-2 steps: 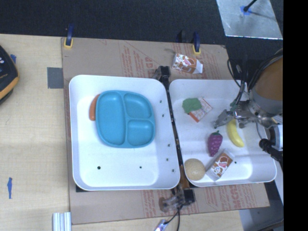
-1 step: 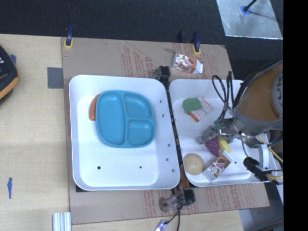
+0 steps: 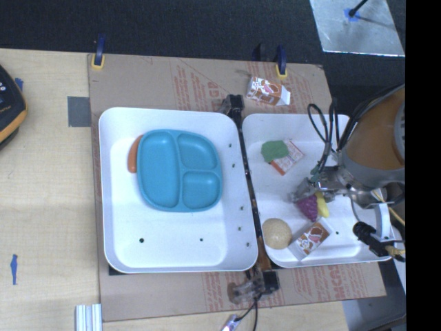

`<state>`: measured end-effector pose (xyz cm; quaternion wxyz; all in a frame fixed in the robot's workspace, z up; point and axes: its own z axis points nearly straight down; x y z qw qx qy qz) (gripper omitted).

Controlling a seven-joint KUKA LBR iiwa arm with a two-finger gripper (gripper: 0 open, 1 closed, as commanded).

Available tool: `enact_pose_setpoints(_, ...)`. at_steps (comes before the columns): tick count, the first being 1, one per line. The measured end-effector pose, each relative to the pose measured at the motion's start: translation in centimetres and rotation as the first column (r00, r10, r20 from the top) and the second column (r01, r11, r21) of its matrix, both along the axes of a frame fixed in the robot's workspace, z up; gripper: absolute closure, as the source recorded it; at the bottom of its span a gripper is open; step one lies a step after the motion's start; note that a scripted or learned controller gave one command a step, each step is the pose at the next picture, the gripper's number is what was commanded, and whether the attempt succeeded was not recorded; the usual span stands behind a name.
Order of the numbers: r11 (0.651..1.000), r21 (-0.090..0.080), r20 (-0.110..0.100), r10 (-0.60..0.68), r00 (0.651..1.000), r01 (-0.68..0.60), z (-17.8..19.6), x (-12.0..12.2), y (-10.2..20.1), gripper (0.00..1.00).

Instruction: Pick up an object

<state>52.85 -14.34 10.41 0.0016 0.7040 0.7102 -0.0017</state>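
The table (image 3: pixel 41 198) was pale wood, with a sheet of brown cardboard (image 3: pixel 179 81) laid under two shallow white bins. The left bin (image 3: pixel 117 247) held a blue divided plate (image 3: pixel 180 169), and an orange object (image 3: pixel 131 155) peeked out from beneath the plate's left edge. The right bin (image 3: pixel 344 254) carried the smaller things. The arm (image 3: pixel 375 140) reached in from the right, its wrist low over that bin, and the gripper (image 3: pixel 313 188) sat right above a purple object (image 3: pixel 306 205) with a bit of yellow beside it (whether the fingers were open, closed or gripping anything could not be told, since the tips blurred into the clutter). Near the bin's front wall lay a tan ball (image 3: pixel 276 232) and, just beside it, a small carton (image 3: pixel 310 239). Toward the back lay a green object (image 3: pixel 274 150) touching a red-and-white packet (image 3: pixel 288 158). Another small carton (image 3: pixel 268 92) rested outside the bins on the cardboard.
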Motion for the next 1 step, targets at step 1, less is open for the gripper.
enact_pose_setpoints(1,1.0,0.005,-0.001,-0.004,1.0,0.004,8.83,5.18,5.53,1.0)
